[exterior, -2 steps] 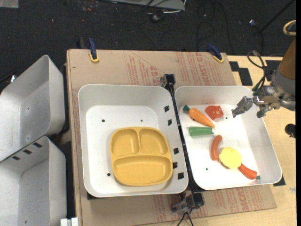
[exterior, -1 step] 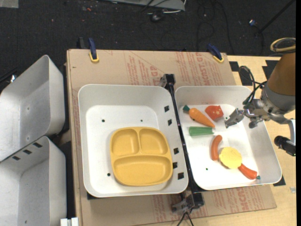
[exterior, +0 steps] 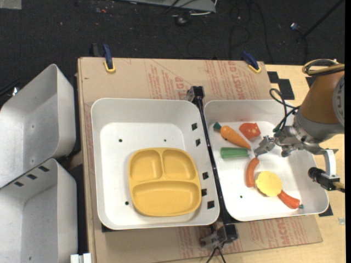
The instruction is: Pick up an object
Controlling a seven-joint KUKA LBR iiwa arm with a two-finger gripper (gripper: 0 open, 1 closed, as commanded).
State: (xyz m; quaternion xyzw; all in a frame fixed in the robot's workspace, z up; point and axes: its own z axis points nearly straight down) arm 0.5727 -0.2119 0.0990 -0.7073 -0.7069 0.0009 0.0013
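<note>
Nothing is yet lifted as the claw (exterior: 265, 147) is seen low in the right bin (exterior: 312, 199), whether wide or narrow cannot be told, just beside the green stick (exterior: 234, 153), carrot (exterior: 235, 136) and sausage (exterior: 251, 172), all lying loose.
</note>
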